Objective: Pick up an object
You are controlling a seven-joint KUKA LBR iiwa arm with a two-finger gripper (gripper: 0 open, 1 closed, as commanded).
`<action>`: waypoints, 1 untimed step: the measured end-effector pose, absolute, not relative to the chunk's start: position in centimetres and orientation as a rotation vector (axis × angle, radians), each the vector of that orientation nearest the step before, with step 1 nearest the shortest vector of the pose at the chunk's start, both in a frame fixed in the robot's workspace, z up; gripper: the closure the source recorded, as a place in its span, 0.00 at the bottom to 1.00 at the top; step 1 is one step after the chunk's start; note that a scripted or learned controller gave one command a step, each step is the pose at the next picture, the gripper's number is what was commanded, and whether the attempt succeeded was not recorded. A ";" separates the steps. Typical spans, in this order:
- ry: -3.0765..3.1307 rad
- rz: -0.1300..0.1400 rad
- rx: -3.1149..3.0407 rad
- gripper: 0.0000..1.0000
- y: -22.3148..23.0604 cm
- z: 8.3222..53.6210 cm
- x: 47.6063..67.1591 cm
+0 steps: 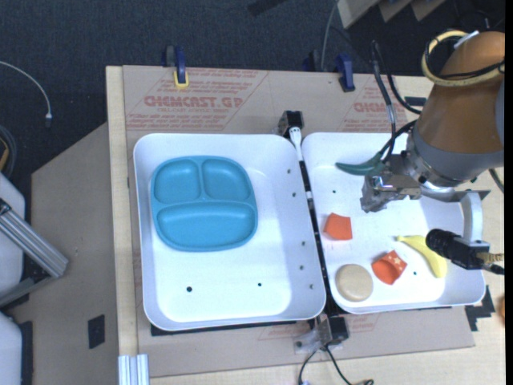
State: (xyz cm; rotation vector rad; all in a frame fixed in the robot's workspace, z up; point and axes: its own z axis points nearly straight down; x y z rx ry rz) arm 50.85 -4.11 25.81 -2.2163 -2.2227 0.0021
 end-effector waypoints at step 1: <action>-2.223 0.003 -2.216 1.00 0.5 23.7 52.3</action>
